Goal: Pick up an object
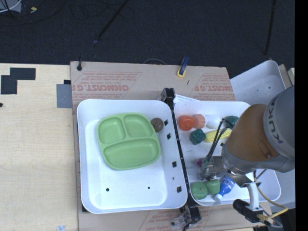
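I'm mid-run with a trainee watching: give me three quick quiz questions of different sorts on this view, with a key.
1. True or false: the green divided plate lies in the left bin.
2. Which thing touches that plate's right rim? A) brown ball B) orange cup C) blue bottle
3. Fill in: the gripper is above the ____ bin.

Key: 1 true. 2 A, the brown ball. 3 right; the right bin also holds the orange cup, a dark green lump and the blue bottle.
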You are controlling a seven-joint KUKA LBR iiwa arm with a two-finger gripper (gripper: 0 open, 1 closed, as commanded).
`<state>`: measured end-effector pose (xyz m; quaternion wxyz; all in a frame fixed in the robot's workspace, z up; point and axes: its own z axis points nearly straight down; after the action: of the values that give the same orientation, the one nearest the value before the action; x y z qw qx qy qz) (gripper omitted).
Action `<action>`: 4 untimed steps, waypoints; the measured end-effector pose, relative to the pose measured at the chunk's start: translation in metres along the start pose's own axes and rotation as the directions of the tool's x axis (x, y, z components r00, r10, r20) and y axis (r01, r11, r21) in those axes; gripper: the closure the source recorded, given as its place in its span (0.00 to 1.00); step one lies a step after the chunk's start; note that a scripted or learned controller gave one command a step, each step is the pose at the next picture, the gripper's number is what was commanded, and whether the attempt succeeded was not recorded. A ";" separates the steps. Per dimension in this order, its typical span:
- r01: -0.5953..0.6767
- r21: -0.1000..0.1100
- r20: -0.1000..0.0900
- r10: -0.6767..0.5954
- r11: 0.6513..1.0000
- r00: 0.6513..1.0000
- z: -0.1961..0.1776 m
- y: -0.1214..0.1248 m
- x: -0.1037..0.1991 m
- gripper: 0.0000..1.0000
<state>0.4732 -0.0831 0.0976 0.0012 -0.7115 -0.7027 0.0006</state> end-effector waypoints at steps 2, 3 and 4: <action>0.013 -0.004 0.001 -0.013 1.000 1.000 -0.115 -0.007 0.006 1.00; 0.013 -0.002 0.001 -0.013 1.000 1.000 -0.130 -0.007 0.006 1.00; 0.016 -0.003 0.000 -0.016 1.000 1.000 -0.134 0.040 0.029 1.00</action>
<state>0.5137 -0.0545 0.2320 0.0002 -0.7060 -0.7082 -0.0003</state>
